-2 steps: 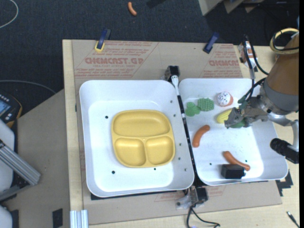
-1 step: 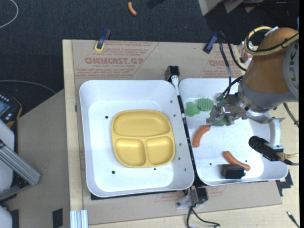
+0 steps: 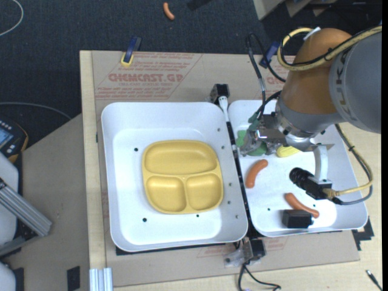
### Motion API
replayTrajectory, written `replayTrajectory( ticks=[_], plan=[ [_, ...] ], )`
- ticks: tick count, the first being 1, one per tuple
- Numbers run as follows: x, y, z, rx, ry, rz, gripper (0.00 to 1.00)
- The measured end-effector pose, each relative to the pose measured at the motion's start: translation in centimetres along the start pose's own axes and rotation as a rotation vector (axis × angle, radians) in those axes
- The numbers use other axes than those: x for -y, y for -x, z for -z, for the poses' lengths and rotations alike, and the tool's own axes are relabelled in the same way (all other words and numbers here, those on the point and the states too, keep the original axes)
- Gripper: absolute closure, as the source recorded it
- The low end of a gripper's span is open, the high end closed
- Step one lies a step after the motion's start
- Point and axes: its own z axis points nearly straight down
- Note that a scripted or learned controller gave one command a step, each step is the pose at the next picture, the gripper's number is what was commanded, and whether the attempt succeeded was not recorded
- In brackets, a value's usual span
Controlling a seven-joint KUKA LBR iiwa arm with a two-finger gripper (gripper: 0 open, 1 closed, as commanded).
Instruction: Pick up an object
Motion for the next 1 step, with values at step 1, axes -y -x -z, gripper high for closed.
replayTrajectory(
  ticks=[1],
  plan=[
    [-1.55,-4.92,0.97,0.001,0.001,-0.001,1.0]
  ],
)
